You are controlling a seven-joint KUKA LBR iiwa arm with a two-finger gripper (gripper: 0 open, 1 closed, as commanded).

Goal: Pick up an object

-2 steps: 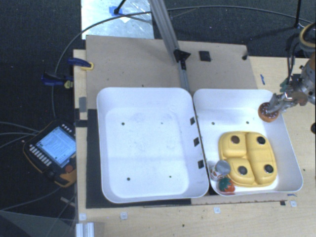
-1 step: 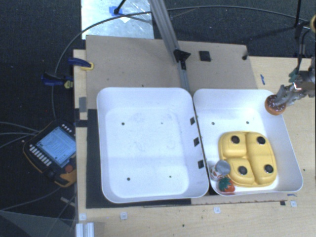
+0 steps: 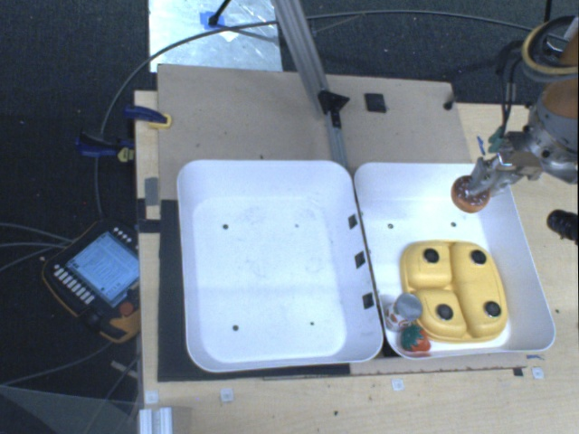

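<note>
The gripper [image 3: 482,175] hangs over the far-right corner of the right bin [image 3: 525,242], its tip right at a small round brown object [image 3: 469,194] that sits near the bin's far wall. Whether the gripper is released or clenched cannot be told from this slanted view, nor whether the brown object is actually between its parts or just touching them from below. That uncertainty is the main risk: if the hold is only on the rim of so small a disc, it could slip free as the arm rises and drop back into the bin, or roll toward the wall. The bin's raised wall sits just beside the gripper, so a slight sideways drift could also knock it against the rim. As for contents, the worktop [image 3: 253,116] carries 2 white bins side by side. The left bin [image 3: 204,242] shows bare white floor. The right bin holds the brown object at its far edge, a large yellow moulded piece [image 3: 454,289] with 4 dark spots near its near-right corner, and, touching that piece at the bin's near-left corner, a small grey thing [image 3: 406,307] with a little red and green item [image 3: 414,337] just below it.
</note>
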